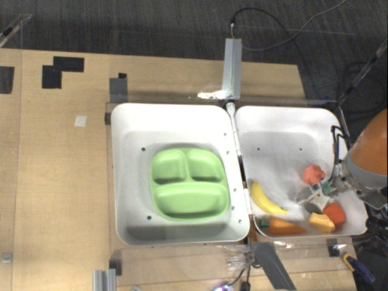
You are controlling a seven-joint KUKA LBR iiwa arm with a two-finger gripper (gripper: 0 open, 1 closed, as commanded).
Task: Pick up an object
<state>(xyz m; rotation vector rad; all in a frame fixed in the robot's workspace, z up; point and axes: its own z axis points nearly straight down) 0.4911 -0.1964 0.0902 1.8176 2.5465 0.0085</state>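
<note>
Nearest the camera, along the front wall of the right bin [285, 123], an orange carrot [286, 227] is lying flat, with a yellow banana [265, 199] curving just behind it toward the divider. To their right a yellow wedge [322, 222] and a red-orange piece [334, 211] are sitting close together, touching or nearly so. The gripper [315, 194] is hanging low over this cluster, just behind the wedge; whether it is spread or closed cannot be told from this angle, and nothing is visibly held. A small pinkish-red lump [313, 174] is sitting just beyond it.

These are looking like hollow plastic toy foods: light, stiff and smooth, likely to slip or roll. The banana, lying apart from the rest, is probably the easiest target, best pinched across its narrow middle.

In the left bin [130, 126], a green sectioned tray [189, 182] is resting flat. No readable writing or brand is showing anywhere.
</note>
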